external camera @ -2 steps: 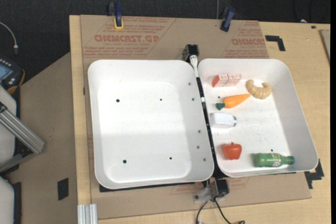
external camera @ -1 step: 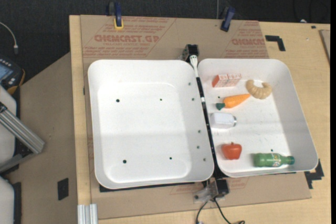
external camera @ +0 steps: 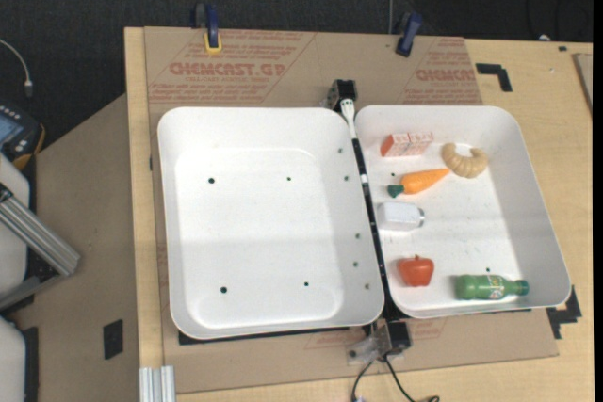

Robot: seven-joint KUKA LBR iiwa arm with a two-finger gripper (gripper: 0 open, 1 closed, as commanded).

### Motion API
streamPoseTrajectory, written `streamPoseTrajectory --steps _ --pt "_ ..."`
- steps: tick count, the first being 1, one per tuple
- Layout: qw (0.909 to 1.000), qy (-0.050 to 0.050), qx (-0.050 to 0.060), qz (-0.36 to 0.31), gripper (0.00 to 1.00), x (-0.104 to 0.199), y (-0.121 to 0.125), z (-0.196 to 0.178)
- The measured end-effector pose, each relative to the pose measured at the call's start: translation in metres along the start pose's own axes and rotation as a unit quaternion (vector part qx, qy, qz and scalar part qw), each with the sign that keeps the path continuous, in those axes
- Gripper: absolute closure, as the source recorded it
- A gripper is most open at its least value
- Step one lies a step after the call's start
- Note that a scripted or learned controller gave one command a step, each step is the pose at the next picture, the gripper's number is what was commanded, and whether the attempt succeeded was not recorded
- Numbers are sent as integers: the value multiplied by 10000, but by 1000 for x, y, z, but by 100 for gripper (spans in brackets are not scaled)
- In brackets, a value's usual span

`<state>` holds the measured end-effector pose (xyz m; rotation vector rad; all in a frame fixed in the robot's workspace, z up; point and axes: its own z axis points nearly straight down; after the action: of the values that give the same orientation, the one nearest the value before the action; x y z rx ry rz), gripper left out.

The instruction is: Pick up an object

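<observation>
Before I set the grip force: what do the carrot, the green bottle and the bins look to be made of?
The carrot looks like moulded plastic: uniform orange, smooth, with a green stub end. The green bottle also looks plastic, glossy with a highlight along its side and a label. The right bin and left bin look like thin formed white plastic, with rounded corners and a faint sheen.

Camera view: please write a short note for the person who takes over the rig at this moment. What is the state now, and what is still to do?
Things: all six lie in the right bin. A red-and-white small box and a croissant are at the far end, with a carrot just below them. A white object lies near the divider. A red tomato-like piece and a green bottle, lying on its side, are at the near end.
Left bin: holds no items.
Done: nothing lifted so far.
Left: pick up one object.
</observation>
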<state>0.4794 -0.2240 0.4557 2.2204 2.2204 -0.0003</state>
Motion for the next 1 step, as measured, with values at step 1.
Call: streamPoseTrajectory --steps 1 --pt "10000 -15 -23 -4 100 0 1 -11"
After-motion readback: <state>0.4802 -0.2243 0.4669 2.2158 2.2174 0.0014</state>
